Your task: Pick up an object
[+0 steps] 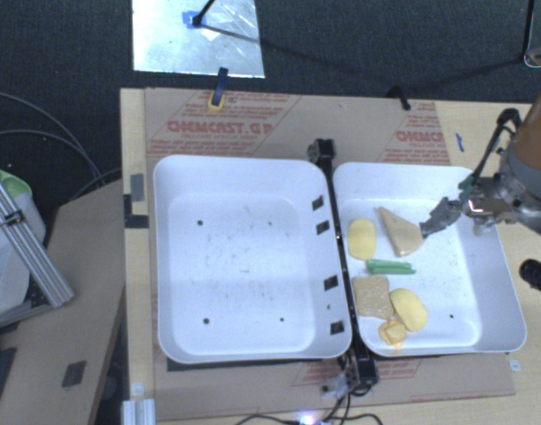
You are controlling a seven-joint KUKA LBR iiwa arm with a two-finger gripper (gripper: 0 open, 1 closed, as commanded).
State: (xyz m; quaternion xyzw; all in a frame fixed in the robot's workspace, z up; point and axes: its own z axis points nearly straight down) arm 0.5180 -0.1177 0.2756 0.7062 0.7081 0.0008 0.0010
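The right bin (491, 282) holds several food-like items. A tan wedge (398, 231) lies near its middle, with a yellow oval (362, 238) to its left. Below them are a green pod (390, 266), a tan square slab (371, 297), a yellow lump (409, 309) and a small yellow piece (393, 331). My gripper (432, 221) reaches in from the right, and its tip sits at the wedge's right edge, low over the bin. Nothing is visibly lifted.
The left bin (243, 171) sits beside the right one, with a black clip strip (328, 228) between them. Both rest on a cardboard sheet (252, 127). A metal plate (199, 25) lies on the floor beyond, and an aluminium frame (22, 237) stands at the left.
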